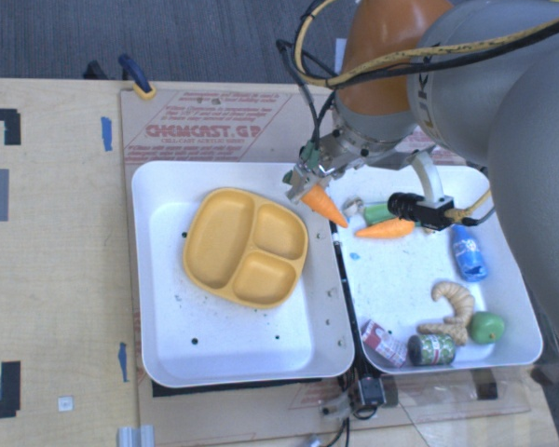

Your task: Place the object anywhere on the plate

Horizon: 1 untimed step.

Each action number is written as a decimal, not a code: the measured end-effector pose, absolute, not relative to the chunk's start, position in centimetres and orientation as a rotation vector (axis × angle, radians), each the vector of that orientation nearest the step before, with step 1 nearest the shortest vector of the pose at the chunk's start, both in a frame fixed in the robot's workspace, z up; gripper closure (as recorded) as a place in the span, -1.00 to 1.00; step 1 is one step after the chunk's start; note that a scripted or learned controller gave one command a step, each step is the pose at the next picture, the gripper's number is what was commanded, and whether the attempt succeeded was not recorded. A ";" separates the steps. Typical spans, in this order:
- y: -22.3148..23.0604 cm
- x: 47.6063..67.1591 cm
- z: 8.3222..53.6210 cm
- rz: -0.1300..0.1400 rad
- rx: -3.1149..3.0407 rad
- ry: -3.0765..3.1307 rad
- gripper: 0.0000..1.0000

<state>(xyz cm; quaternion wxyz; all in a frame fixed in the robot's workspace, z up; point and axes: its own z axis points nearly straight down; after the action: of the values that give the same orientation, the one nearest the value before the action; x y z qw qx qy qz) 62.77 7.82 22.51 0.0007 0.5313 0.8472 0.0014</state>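
Cans and clutter sit nearest us in the right bin (503, 357): a dark can (432, 349), a green ball (486, 328), a ginger root (454, 307), with a blue bottle (468, 252) further up and a second carrot (388, 230) beyond it. Across the divider, the yellow plate (245, 246) lies in the left bin (168, 333), its compartments bare. Further back, the gripper (307, 182) pinches the carrot (324, 206) by its top, the tip slanting down over the seam between bins. We judge this the carry step: next we must travel left until the carrot hangs over the plate, then lower and release. The arm reaches in from the right, wrist bent downward.
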 end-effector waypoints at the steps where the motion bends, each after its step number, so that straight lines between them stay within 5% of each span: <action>1: 7.4 62.8 22.7 0.002 1.674 2.653 -1.00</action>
<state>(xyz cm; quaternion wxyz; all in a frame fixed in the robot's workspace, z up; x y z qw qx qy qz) 62.83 7.41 22.66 0.0022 0.5337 0.8457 0.0007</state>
